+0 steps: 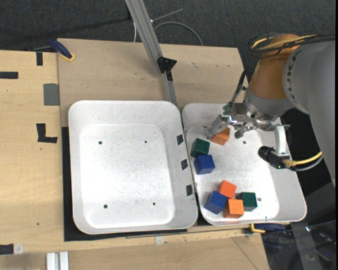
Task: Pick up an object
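The gripper [230, 126] hangs over the far end of the right bin [287, 204], its fingers closed narrowly about an orange block [220, 136] that sits between them, apparently lifted slightly clear of the floor. Just below and to its left lie a green block [200, 147] and a blue block [204, 163]; a cluster of four blocks [231, 198] rests well apart, nearer the bin's front edge.

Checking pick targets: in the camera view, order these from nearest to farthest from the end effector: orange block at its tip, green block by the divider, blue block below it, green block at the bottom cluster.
1. Orange block, right at the end effector.
2. Green block by the divider, to its lower left.
3. Blue block, just below that green one.
4. Bottom-cluster green block, near the right bin's front edge.
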Robot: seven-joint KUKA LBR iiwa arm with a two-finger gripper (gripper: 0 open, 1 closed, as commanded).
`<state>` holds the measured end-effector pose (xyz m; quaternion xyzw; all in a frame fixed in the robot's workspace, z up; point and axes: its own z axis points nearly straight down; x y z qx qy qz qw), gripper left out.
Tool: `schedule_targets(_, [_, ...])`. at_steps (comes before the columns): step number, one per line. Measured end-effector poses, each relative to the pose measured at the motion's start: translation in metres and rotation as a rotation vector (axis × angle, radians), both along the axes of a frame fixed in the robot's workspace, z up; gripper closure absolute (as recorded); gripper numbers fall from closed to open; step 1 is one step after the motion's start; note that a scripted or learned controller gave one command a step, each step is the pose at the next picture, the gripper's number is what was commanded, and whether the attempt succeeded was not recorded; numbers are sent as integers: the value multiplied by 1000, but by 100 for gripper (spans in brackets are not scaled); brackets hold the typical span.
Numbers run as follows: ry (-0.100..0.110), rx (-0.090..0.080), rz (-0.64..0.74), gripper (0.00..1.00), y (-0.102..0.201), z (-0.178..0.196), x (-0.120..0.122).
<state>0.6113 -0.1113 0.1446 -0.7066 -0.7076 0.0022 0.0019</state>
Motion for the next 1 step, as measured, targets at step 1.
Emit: schedule_targets(1, [-1,0,0,0,1,-54,-1])
